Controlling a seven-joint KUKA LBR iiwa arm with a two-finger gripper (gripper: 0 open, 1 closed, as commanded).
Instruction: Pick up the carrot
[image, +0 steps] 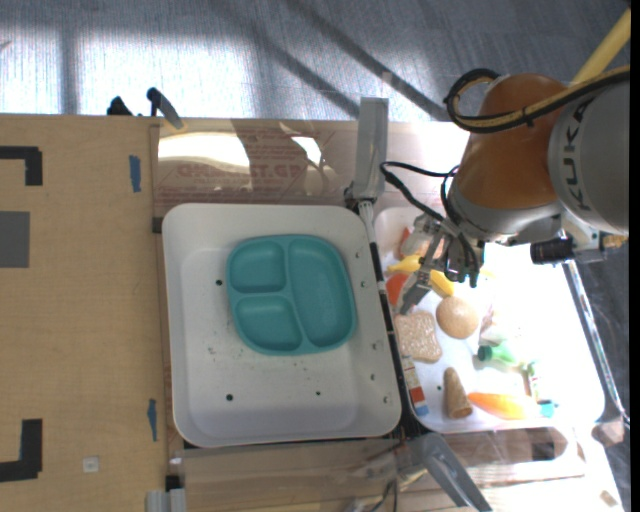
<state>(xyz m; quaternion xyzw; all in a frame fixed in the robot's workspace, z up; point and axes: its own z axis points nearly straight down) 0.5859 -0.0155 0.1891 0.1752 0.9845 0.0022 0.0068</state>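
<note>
Right bin's near edge: carrot, uncrowded

Strong light blows out the right bin to near-white glare, washing its floor of detail. The left bin is evenly lit with soft shadows. Focus is slightly soft overall, and the top background looks hazy.

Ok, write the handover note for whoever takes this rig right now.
Gripper: low over the right bin, at its far left end among the toy food; finger state unreadable.
Carrot: lying near the right bin's front edge, well apart from the gripper, beside a brown cone-shaped piece.
Left bin: holds a teal divided plate.
Done: nothing visible.
Left: move to the carrot, grasp, lift.
</note>
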